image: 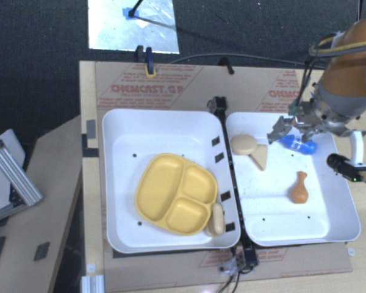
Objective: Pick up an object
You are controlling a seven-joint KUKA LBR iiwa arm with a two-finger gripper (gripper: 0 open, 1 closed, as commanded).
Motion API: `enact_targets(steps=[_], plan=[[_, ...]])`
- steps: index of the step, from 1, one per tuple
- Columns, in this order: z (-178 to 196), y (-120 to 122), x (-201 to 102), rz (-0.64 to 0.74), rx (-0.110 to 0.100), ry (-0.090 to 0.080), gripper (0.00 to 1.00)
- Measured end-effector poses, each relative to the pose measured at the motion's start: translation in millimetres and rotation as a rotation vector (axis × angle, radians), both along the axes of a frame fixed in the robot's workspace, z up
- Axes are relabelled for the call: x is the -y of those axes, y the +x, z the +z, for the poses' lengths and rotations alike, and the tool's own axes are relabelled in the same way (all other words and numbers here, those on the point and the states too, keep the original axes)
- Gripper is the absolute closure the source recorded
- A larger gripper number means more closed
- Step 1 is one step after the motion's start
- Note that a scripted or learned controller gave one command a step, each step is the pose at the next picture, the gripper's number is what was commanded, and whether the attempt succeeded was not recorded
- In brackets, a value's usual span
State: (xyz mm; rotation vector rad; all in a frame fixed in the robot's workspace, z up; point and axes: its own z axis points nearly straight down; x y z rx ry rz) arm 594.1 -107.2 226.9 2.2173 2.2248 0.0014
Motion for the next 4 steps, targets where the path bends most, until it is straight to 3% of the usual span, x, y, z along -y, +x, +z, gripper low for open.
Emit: enact_targets(steps=[2,3,4], plan=[[-122,-6,0,-0.002,-0.004,0.000,0.00],[-143,-6,0,-0.002,-0.001,0.000,0.00],[-131,-5,0,-0.001,0.002,-0.001,1.00]])
